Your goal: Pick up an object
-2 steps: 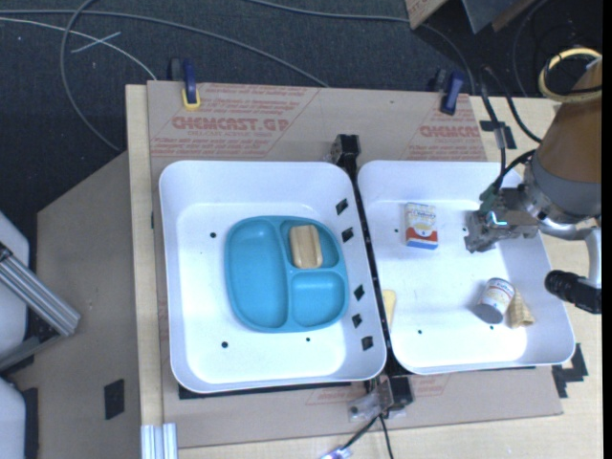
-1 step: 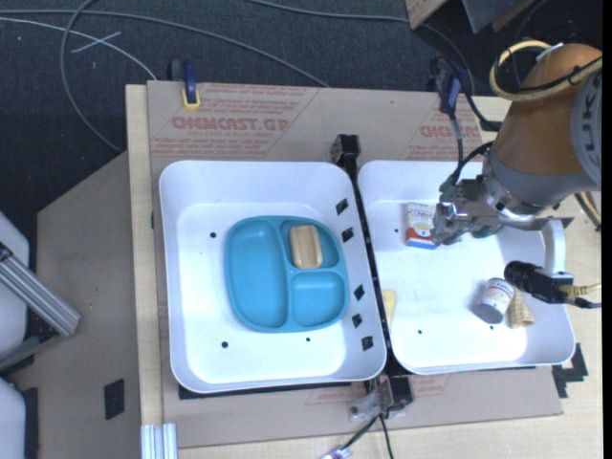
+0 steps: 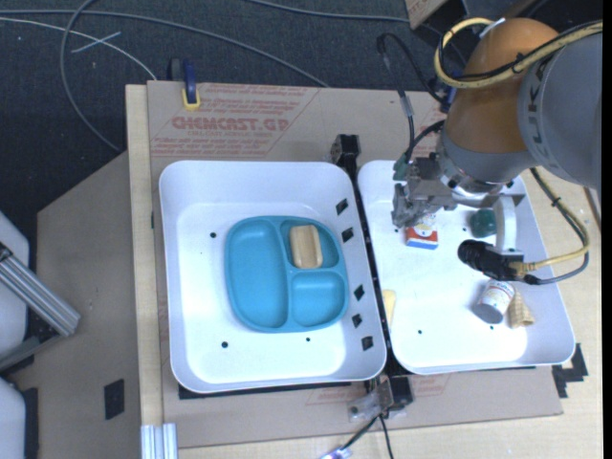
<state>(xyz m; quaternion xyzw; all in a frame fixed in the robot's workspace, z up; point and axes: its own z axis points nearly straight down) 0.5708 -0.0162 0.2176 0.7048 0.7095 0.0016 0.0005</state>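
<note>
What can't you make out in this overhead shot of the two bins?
Camera view:
Small red and white item: upper part covered by the claw; too small to identify.
Green object: partly hidden under the arm; shape unclear.
Right bin: far rim covered by the arm.
Tan piece on the blue plate: too blurred to name.

Right bin (image 3: 430, 325) near-left floor open; cup (image 3: 492, 301), cone (image 3: 521, 310) crowd near-right corner; blue tray (image 3: 268, 290) fills left bin (image 3: 191, 208).
</note>
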